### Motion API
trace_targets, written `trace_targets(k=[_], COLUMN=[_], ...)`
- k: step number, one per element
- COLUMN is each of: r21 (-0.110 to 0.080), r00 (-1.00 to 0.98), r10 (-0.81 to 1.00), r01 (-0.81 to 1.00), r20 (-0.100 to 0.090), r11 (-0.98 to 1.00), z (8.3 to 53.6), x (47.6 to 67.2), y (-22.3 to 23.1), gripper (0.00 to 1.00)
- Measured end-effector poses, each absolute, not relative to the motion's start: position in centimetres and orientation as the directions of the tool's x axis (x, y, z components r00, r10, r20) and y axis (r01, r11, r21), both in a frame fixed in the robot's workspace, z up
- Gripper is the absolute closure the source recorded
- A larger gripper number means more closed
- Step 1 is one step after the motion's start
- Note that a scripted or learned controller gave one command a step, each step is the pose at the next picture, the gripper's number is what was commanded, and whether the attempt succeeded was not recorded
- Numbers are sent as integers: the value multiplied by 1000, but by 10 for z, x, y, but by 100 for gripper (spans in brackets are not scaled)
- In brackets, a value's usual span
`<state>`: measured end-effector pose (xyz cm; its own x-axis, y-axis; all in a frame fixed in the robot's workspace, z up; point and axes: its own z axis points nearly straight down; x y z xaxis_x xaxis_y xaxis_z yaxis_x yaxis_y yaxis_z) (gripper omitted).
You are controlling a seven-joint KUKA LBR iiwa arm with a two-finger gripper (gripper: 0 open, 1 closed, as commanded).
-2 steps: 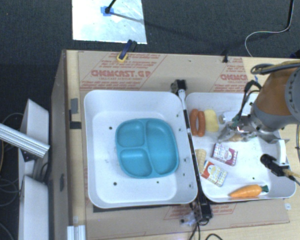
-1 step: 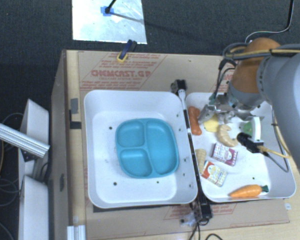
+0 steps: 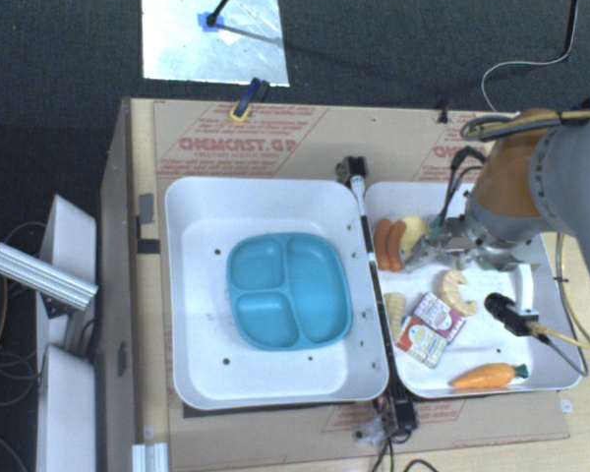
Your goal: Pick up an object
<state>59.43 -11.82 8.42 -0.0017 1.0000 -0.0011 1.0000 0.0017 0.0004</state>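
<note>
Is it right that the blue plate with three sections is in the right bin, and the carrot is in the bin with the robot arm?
Not quite. The camera view shows the blue plate in the left bin, not the right one. The carrot does lie in the right bin, where the arm reaches.

The smooth grey rounded arm casing (image 3: 570, 175) swells into a broad orange band (image 3: 506, 170) above the wrist. Thin black and pale cables (image 3: 492, 124) loop beside that band. Lower down, the small dark metal claw (image 3: 441, 242) looks greyish, though blurred.
</note>
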Motion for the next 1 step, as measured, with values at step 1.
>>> trace_targets(k=[1], r21=[-54], r00=[10], r10=[1000], r01=[998], r20=[-2], r11=[-10], z=[83], x=[658], y=[-97], gripper=[0])
